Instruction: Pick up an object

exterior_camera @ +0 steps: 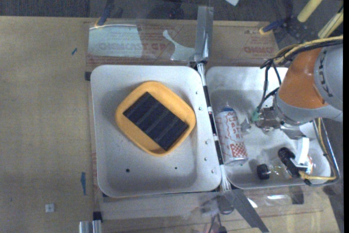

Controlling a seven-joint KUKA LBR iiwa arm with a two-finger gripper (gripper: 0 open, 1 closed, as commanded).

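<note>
A white bottle with a red checked label [232, 136] lies along the left wall of the right bin [240, 80]. A small black round thing [263, 171] sits by that bin's front wall, with a clear piece [278, 170] beside it. In the left bin [103, 133] rests a yellow pad with a black ribbed panel [155, 117], tilted diagonally. My gripper [252, 119] hangs low over the middle of the right bin, just right of the bottle's upper end. I see nothing held in it.
The grey arm with its orange band [305, 90] covers the right bin's right half. A metal divider [210, 117] separates the bins. Clear sheeting [142, 43] lies behind them on the brown bench.
</note>
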